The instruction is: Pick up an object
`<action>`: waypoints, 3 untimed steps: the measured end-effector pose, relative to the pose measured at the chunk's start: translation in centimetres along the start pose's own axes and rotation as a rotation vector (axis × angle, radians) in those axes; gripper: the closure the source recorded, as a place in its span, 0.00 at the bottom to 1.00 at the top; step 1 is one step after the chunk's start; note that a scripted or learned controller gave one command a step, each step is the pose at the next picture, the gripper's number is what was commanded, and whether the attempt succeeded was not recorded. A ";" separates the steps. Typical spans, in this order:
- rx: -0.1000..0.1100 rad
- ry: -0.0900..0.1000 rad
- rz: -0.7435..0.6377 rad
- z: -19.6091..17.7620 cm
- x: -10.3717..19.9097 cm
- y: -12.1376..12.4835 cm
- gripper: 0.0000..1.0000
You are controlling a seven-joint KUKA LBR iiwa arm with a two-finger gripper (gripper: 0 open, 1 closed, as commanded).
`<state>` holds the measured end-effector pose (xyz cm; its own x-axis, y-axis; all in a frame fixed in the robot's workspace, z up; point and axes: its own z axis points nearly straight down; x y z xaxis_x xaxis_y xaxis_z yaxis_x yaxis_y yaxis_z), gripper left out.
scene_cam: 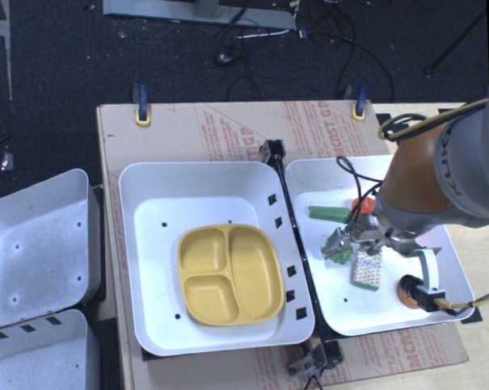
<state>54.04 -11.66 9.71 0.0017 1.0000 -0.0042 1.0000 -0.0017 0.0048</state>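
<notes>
The left bin [141, 235] holds a yellow three-compartment plate [230, 273], lying flat about its middle. In the right bin [331, 316] the gripper [340, 244] is low, nearer the left wall, right over a small dark-green object [341, 257]. How far it is open, and whether it grips anything, cannot be told. A speckled sponge-like block [367, 271] lies just beside it, toward the near edge. A green bar [329, 214] lies toward the far edge, with a small orange-red thing [360, 204] near it.
</notes>
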 end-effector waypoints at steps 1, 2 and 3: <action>-0.007 -0.002 0.003 -1.4 -0.1 0.2 1.00; -0.001 0.003 -0.004 -7.6 0.3 0.1 1.00; -0.001 0.003 -0.005 -12.9 0.3 0.3 1.00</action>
<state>54.27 -11.31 22.65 -0.0034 1.0000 -0.0016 1.0000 0.0034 0.0062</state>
